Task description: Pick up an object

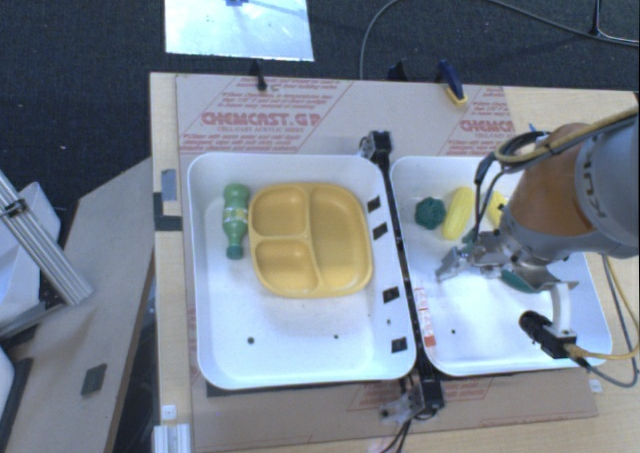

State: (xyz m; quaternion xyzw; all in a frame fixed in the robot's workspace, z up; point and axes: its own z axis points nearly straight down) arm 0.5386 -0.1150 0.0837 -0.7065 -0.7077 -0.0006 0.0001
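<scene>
Now, yellow corn cob (459, 213) long axis near upright, top tilted right, gripper (452, 265) spread, holding nothing

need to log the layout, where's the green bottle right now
The green bottle lies in the left bin, near its left wall, right beside the left edge of the yellow divided plate.

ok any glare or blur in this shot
camera view: strong glare on the shiny sheet at the top; the image is soft overall, and the gripper looks blurred; the yellow tray and green bottle are evenly lit with faint shadows.
</scene>
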